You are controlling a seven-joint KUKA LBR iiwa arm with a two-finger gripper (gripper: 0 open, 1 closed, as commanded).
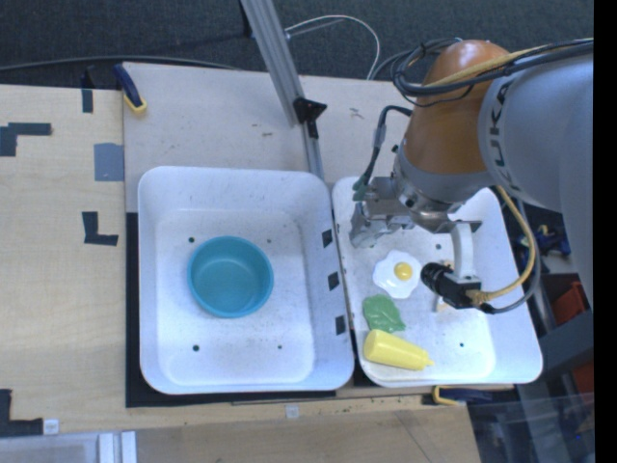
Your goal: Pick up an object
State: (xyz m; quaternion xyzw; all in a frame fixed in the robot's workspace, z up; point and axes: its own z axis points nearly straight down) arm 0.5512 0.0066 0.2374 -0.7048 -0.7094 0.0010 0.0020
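Camera view: two white bins, arm over the right bin (511, 345).
Left bin (154, 201): blue bowl (230, 276). Right bin: fried egg (397, 274), green leaf (384, 312), yellow corn (394, 351). Gripper (366, 228) low at upper left, just beside the egg; apparently holding nothing; finger spread: cannot tell.

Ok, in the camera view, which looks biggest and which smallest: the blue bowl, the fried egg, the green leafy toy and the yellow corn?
1. Blue bowl, clearly biggest.
2. Yellow corn.
3. Fried egg and green leafy toy look about the same, so I won't rank them.

All four lie in the bins at similar depth, so nearness hardly skews this.
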